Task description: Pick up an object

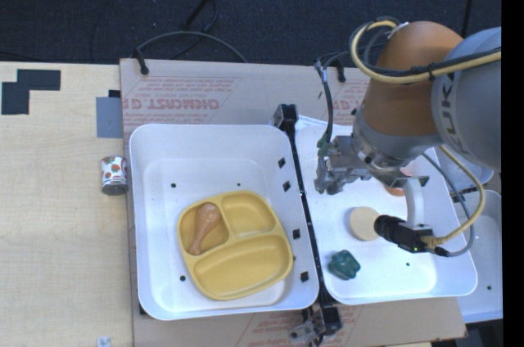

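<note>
**Small objects lie in the right bin**

Nearest, a green object [345, 263] is seen in the right bin [458, 280]; it is judged light and best taken across its middle. Beyond, a tan disc [361, 223]. Farther, the gripper [332, 173] hovers; its opening cannot be told.

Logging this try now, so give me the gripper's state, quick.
Gripper: cannot be told; it hangs over the left side of the right bin, with the green object and the tan disc lying loose nearby.

Green lump [345, 263], tan disc [362, 223] in right bin [458, 276].
</note>
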You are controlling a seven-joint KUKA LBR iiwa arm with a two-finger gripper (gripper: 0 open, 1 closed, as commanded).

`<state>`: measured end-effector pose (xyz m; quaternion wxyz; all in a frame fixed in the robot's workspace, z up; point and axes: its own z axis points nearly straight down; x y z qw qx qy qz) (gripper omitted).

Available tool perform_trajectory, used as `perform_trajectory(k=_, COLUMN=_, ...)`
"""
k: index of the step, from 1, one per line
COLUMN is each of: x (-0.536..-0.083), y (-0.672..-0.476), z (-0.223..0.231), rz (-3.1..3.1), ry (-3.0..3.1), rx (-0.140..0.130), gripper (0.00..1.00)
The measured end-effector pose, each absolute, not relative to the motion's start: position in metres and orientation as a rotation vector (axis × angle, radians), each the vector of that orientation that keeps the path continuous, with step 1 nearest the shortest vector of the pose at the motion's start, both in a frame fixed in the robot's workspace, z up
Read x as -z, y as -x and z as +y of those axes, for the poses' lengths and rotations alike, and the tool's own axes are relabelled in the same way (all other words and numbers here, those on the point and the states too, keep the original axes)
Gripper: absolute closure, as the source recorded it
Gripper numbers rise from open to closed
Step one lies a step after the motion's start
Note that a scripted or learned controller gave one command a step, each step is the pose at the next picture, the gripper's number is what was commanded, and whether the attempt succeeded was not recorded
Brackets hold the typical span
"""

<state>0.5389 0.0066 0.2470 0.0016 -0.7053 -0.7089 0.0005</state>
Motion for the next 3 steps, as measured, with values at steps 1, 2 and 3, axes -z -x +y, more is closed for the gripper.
perform_trajectory(k=1, x=-0.226, y=-0.536, z=0.058, rz=-2.222, ry=2.213, rx=-0.007, gripper=1.00)
perform_trajectory(k=2, x=-0.229, y=-0.536, z=0.100, rz=-2.224, ry=2.214, rx=-0.003, gripper=1.00)
perform_trajectory(k=3, x=-0.229, y=-0.536, z=0.099, rz=-2.221, ry=2.218, rx=-0.005, gripper=0.00)
